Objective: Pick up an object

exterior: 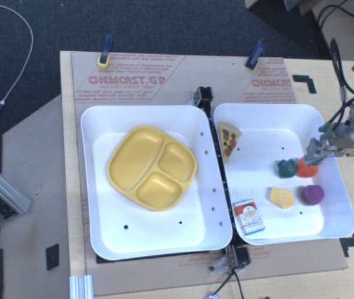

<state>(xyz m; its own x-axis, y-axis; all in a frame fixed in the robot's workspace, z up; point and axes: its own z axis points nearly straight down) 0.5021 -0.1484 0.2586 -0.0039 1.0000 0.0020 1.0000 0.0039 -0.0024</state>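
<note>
Orange toy (307,169), lying in our right bin (270,114) beside a green piece (286,167), sits under our end effector (316,155), whose finger state we cannot tell, so we might nudge both aside.

"CHEMCAST GP" on bench sheet (127,80)

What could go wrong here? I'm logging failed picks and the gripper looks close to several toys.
1. The gripper sits just above the orange toy, which touches the green toy; it may nudge or catch both.
2. Both lie near the right bin's far wall, so the gripper could clip it.
3. The purple ball nearby might roll if bumped.
</note>
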